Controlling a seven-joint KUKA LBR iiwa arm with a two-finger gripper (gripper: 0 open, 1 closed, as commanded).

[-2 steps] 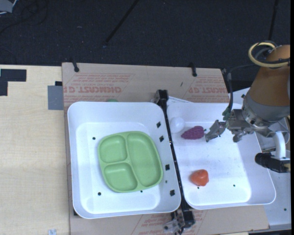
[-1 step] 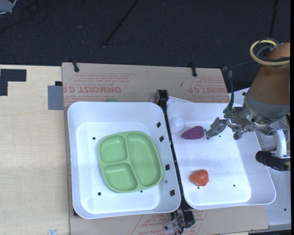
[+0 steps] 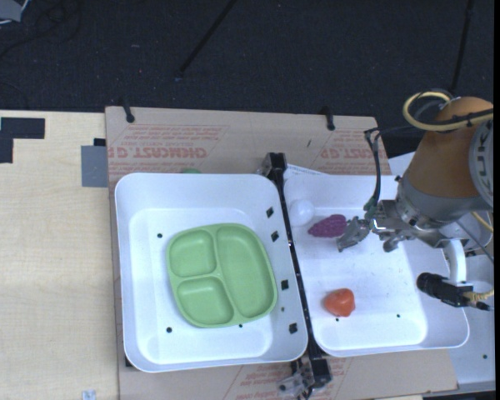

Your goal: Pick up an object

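Orange-red rounded toy (image 3: 340,302) lay nearest, low in the right white bin (image 3: 400,336). Beyond it, a purple lumpy object (image 3: 328,225) rested by the divider, with the tool (image 3: 351,238) just beside it, apparently on approach; whether it was released or clenched could not be told. Next, it probably needed to settle over the purple piece. Green sectioned plate (image 3: 221,273) sat in the left white bin (image 3: 142,215).

Purple object (image 3: 327,225) lying flat near the back of the right bin (image 3: 400,327). Red-orange rounded object (image 3: 339,302) resting nearer the front of that bin, well apart from the purple one.
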